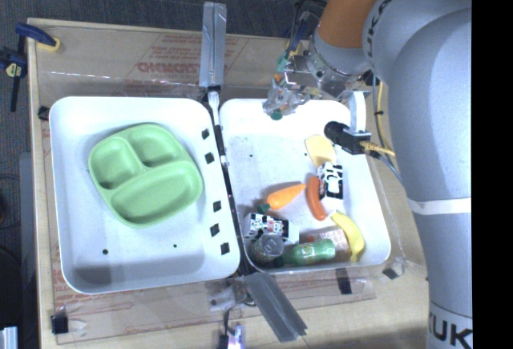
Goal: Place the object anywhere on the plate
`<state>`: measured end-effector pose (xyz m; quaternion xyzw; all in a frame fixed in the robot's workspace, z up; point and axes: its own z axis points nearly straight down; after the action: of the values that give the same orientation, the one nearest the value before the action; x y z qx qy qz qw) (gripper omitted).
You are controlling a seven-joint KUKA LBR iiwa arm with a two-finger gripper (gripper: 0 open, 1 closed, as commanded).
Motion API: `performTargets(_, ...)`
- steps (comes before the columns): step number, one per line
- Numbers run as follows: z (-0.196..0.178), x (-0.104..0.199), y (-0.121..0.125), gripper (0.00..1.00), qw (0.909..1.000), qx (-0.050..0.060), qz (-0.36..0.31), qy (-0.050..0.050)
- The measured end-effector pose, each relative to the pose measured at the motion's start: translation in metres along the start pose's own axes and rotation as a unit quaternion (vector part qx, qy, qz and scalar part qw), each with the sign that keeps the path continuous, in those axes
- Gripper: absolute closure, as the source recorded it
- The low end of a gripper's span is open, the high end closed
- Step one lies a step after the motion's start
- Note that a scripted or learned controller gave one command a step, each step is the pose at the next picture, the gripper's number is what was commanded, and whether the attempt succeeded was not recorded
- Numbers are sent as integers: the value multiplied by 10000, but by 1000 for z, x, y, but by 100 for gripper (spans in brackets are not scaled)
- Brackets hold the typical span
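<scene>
A light green plate with three compartments lies in the left bin. My gripper hangs over the far edge of the right bin, above the bin's back wall. Nothing shows between its fingers. In the right bin's near half lie an orange carrot, a red sausage-like piece, a yellow banana, a pale yellow wedge, a green bottle and a small black-and-white box.
A grey metal divider runs between the two bins, with black clips along the seam. A small printed card and a dark round can sit by the right bin's near left corner. The arm's large grey body fills the right side.
</scene>
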<state>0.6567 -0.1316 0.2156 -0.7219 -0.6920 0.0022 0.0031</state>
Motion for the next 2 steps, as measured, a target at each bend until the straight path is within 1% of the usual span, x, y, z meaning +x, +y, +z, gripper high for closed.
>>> performTargets(1,27,78,-4,100,9997,-5,254,-5)
performTargets(2,27,137,-62,100,10000,-6,71,-10)
